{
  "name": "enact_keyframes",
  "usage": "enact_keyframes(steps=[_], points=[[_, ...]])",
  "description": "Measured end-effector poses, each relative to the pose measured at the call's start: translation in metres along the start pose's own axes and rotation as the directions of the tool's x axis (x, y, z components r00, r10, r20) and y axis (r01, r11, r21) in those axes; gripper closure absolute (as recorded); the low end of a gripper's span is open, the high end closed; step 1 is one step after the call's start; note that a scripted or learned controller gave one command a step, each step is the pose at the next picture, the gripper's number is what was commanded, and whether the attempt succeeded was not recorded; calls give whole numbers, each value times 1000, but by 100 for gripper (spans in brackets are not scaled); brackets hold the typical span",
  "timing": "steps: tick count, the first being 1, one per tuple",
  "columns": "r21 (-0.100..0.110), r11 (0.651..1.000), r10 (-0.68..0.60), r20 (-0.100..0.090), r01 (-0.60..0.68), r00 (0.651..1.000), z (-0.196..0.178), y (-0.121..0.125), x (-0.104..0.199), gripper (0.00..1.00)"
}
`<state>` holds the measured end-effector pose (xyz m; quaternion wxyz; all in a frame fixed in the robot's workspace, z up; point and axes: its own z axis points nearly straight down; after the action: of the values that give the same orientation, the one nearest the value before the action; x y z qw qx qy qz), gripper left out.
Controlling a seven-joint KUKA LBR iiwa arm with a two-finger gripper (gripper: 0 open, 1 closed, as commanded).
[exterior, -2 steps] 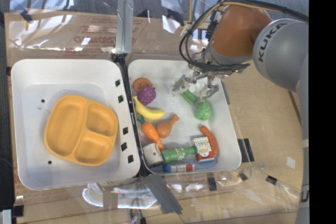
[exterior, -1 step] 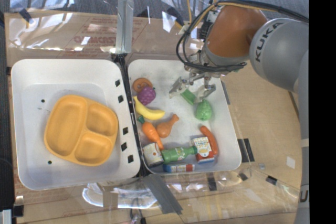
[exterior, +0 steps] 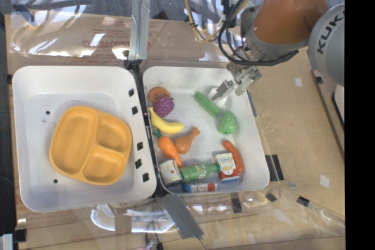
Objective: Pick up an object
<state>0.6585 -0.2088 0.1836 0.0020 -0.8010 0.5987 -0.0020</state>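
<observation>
- Two shallow white bins sit on the counter (exterior: pixel 293 126); the right bin (exterior: pixel 258 149) holds toy food, the left bin (exterior: pixel 29 102) a yellow divided plastic tray (exterior: pixel 91 144).
- Gripper (exterior: pixel 234 86): slightly parted, holding nothing, above the right bin's upper right.
- Nearest target: green stick-shaped toy (exterior: pixel 207 103), just beside and below-left of the gripper.
- Advice: centre the gripper across the stick's narrow width, descend straight, avoid the round green toy vegetable (exterior: pixel 228 122).

One fixed camera above the bench (exterior: pixel 304 143) looks down slantwise over both bins (exterior: pixel 23 126).
</observation>
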Motion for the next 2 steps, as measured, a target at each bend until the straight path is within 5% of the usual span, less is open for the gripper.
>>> enact_keyframes(steps=[1, 2], points=[[2, 993, -116, 1, 116, 993, 88, -12, -39, 0], [-1, 968, -251, -2, 251, 968, 7, 33, -32, 0]])
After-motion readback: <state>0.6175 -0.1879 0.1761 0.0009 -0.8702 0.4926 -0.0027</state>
